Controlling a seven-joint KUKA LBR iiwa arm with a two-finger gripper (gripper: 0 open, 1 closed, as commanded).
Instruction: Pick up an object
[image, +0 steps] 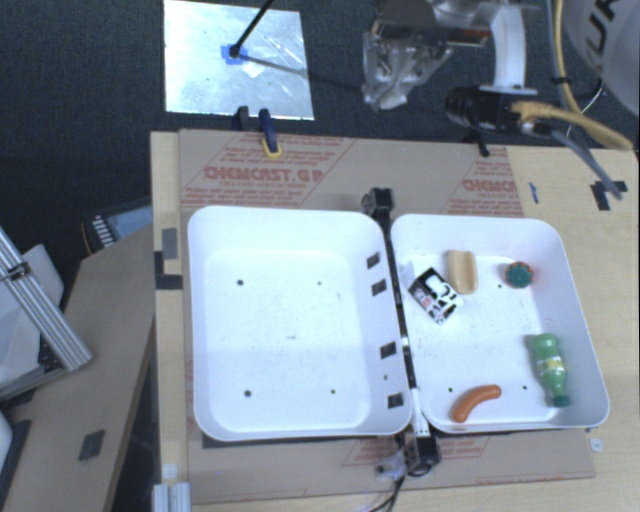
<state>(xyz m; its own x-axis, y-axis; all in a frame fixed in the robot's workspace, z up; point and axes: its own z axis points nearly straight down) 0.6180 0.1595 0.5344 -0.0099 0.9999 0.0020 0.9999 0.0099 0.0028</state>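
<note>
A: Hovering up top, the gripper sits beyond the bench's far edge, well apart from both bins. Can't tell how it's set, too blurry.

B: Objs?

A: All in the right bin. Tan bun just beside a black-and-white box, small teal thing near the far wall, green bottle by the right wall, orange sausage near the front. Left bin sits alongside.

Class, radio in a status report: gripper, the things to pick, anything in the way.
Gripper up high, behind the bins, holding nothing. Sausage, green bottle, bread roll and black-and-white card lie in right bin. Nothing blocking.
</note>
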